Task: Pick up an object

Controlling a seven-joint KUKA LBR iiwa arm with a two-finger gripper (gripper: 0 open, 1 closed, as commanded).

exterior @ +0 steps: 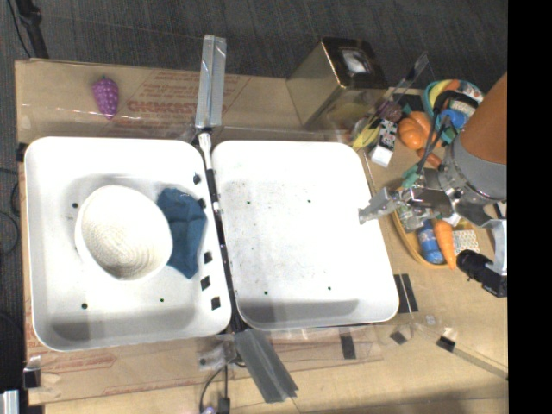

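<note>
The gripper (pixel 377 207) is hanging at the right bin's (pixel 293 309) three-o'clock rim; I cannot tell its jaw state. The white woven cap (pixel 123 230) and blue cloth (pixel 184 229) are lying in the left bin (pixel 52 317), toward nine o'clock. The limp cloth could slip free.

1. Cardboard sheet (pixel 164 102) at 11 o'clock, above the left bin (pixel 52 317): faint red print; lettering too blurred to read
2. No other legible text, numbers or labels
</note>
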